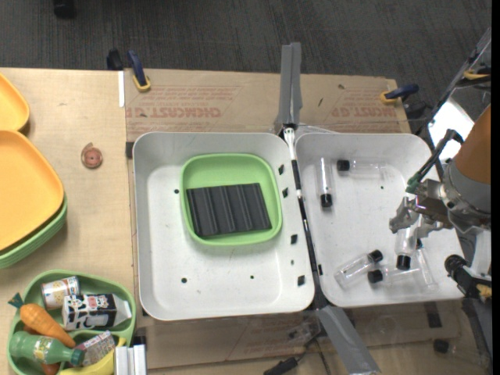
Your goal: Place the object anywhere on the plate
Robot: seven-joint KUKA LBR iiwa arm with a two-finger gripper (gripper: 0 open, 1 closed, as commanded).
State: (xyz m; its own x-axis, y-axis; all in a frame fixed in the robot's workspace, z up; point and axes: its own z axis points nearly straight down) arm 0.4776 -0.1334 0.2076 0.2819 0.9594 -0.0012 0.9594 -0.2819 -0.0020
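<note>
Wooden bench surface [94,116] carries two shallow white bins side by side. Nearest the camera, in the right white bin [367,151], clear plastic vials with black caps [361,269] lie close to the front wall. Just beside them the metal two-finger gripper [408,237] hangs low; if its claw is apart or together, I cannot tell. Farther back lies one more clear capped tube [325,184]. The square green plate [230,166] with a dark ribbed mat [228,209] sits in the left white bin [156,233], well apart from the vials.
</note>
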